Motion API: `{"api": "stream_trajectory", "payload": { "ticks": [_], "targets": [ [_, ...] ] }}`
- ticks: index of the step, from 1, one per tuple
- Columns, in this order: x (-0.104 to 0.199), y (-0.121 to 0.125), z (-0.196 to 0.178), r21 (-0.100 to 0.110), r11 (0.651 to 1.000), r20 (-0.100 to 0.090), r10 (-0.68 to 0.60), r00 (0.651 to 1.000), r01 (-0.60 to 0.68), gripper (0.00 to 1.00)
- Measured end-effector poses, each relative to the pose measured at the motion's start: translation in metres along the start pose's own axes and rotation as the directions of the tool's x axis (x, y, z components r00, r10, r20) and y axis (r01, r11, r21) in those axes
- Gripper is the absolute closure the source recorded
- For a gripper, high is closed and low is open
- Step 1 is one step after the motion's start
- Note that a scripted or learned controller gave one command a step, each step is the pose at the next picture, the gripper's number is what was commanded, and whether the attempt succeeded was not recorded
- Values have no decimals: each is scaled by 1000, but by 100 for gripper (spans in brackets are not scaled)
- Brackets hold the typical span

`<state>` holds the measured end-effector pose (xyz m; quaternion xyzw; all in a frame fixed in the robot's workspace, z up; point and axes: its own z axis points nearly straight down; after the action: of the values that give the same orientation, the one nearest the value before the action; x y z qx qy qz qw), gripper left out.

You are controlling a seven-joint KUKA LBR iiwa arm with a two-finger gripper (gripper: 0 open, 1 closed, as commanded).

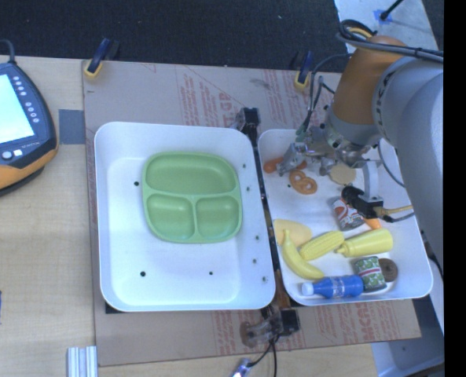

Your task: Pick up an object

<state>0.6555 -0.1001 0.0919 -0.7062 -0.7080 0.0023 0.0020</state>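
The gripper [307, 157] hangs at the right bin's [421, 285] 11 o'clock corner, just beside the pretzel [302, 183]; open or closed, I cannot tell.

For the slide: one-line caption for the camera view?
End effector low over right bin near pretzel; green divided plate in left bin.

Left bin [107, 210]: holds green divided plate [192, 196].
Bench, far left: orange-edged pendant [12, 128].
Far edge: blue-yellow clamps [97, 58].
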Motion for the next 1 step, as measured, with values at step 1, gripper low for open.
{"api": "stream_trajectory", "payload": {
  "ticks": [1],
  "targets": [
    [0, 0, -10, 1, 1000, -1, -2, 1000, 2, 100]
  ]
}}
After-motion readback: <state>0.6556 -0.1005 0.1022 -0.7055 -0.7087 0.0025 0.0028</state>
